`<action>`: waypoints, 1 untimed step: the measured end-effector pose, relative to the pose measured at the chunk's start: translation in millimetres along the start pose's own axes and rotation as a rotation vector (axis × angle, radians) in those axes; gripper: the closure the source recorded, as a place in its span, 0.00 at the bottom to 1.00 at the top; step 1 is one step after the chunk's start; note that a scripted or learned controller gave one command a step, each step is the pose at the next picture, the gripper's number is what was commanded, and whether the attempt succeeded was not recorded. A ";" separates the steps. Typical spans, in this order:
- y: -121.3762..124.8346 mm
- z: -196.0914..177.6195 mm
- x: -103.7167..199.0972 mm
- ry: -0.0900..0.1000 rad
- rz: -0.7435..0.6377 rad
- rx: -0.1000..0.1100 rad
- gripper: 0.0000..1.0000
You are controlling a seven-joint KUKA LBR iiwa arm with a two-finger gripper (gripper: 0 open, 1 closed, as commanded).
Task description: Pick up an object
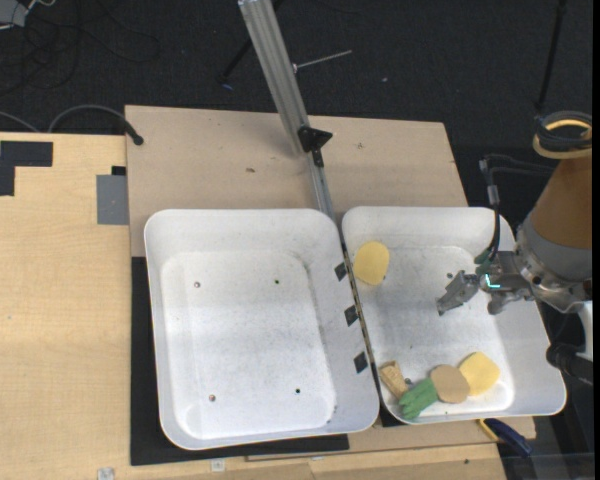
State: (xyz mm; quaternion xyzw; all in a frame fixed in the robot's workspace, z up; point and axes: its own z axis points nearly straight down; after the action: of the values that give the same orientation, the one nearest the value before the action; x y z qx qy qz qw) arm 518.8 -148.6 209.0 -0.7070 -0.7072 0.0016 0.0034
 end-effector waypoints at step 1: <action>0.7 -1.8 -0.9 -0.001 0.003 -0.004 0.00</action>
State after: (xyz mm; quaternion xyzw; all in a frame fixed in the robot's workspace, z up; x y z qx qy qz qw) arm 519.5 -149.6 210.8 -0.7079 -0.7063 0.0005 0.0015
